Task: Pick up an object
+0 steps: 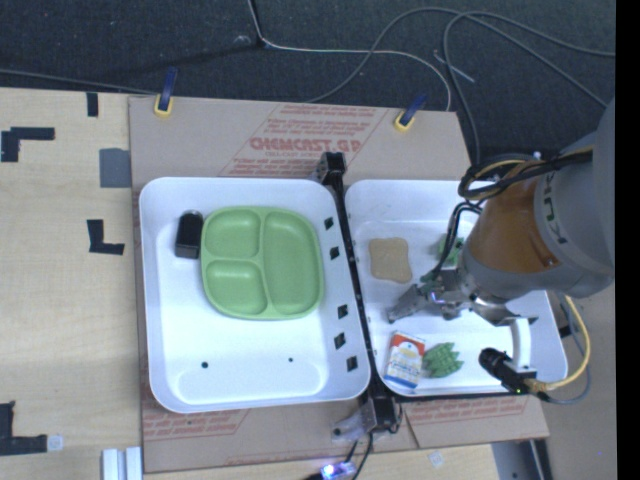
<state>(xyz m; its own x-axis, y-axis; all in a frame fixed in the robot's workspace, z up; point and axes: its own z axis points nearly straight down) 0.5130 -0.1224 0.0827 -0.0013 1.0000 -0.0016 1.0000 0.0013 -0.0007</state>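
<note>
My gripper (pixel 420 303) hangs low over the middle of the right bin (pixel 400 196), below the orange-banded wrist (pixel 505 238). A tan bread-like slab (pixel 390 259) lies just up and left of it. Below it, near the bin's front wall, lie a small white, red and blue carton (pixel 405 359) and a green leafy toy (pixel 442 359), side by side. Another green object (pixel 447 249) peeks out beside the wrist, partly hidden by the arm. Nothing shows held in the gripper.
The left bin (pixel 160 298) holds a green divided plate (pixel 263 262) and a small black block (pixel 188 234) at the plate's left edge. A black divider (pixel 345 268) runs between the bins. Cables trail across the dark floor behind the bench.
</note>
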